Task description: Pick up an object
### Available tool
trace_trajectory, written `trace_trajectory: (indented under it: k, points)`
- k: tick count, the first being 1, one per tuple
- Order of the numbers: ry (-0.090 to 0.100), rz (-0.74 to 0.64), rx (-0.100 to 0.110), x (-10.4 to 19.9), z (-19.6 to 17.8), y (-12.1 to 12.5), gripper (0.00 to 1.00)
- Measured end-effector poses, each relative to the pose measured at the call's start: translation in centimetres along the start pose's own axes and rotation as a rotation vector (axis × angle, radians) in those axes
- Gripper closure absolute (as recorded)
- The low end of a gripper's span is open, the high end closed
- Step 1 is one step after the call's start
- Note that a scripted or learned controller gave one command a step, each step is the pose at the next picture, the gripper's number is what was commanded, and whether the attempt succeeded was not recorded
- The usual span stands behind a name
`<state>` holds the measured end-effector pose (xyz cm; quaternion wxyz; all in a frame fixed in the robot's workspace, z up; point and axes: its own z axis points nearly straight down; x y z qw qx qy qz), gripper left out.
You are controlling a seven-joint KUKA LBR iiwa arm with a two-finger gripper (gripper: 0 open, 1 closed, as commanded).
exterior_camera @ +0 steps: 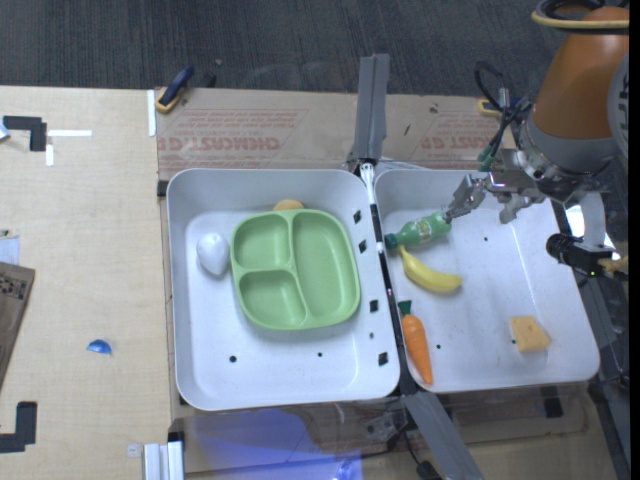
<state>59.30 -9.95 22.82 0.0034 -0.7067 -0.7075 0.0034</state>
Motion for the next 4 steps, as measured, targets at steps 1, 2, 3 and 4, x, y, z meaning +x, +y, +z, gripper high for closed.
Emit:
trace_trajectory:
  k: [1, 2, 3, 4]
  points:
    - [0.000, 0.022, -0.003, 0.4, 13.2, 3.0, 0.00]
    - [0.000, 0.057, -0.004, -1.4, 14.0, -4.7, 0.00]
    - [-0.001, 0.060, 0.001, -1.6, 13.5, -4.7, 1.00]
    - [-0.001, 0.084, -0.008, 2.0, -2.5, -5.7, 1.00]
